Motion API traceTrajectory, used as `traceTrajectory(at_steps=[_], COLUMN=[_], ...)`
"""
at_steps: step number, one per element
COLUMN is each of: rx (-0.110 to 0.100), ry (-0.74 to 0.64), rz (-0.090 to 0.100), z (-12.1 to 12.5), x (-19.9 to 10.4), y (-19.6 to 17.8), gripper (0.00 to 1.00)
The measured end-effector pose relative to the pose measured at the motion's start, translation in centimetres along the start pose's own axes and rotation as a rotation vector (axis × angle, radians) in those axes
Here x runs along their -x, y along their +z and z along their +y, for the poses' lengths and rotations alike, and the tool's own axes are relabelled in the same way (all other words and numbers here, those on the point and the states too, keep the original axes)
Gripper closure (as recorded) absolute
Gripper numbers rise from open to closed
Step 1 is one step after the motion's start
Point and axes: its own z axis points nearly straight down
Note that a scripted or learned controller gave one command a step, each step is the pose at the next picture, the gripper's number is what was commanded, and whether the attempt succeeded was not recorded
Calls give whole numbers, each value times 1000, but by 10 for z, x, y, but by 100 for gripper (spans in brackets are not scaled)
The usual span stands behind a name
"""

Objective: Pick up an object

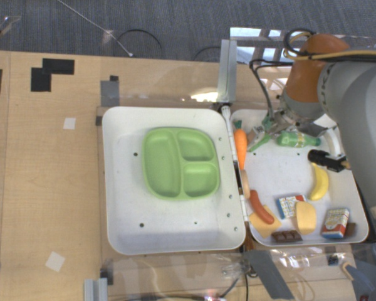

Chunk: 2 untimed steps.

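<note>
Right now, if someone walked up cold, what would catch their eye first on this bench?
Probably the green plate, lying alone in the left bin. Next, the big grey arm with its orange band, reaching in from the right with its gripper low over the far end of the right bin. That bin holds a scatter of toy food, including a carrot along its left wall and a banana toward the right.

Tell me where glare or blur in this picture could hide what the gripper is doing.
Camera view: bright glare on the clear panel behind the bins; gripper small and soft, crowded by the green bottle, so its fingers are unreadable; green plate evenly lit; reflections smear the front edge below the right bin.
</note>
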Motion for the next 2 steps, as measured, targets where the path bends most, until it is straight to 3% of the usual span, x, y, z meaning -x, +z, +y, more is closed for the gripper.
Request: traceTrajectory(at_steps=[1,2], rx=[5,17], ry=[-7,285], rz=[-8,-4], z=[2,31], x=[1,-63], y=[-12,-101], gripper=[100,100])
